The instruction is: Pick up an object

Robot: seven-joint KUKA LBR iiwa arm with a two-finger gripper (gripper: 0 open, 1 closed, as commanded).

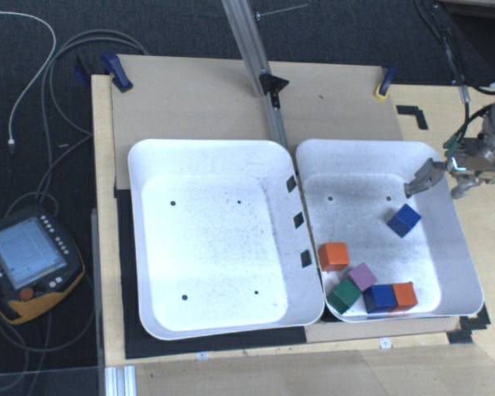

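blue cube (405, 219) sits tilted on the floor of the right bin (454, 246), alone in its upper right part, just below and a touch left of the gripper (442, 181). the gripper hangs over the bin's right rim with its two fingers (421, 178) spread wide, nothing between them, not touching the cube. down by the near wall huddle an orange cube (334, 255), a purple one (362, 276), a green one (344, 294), another blue block (381, 297) and a small orange block (404, 294).

Gripper (439, 181): grey metal jaws, silver body, teal spot, black cables nr wrist
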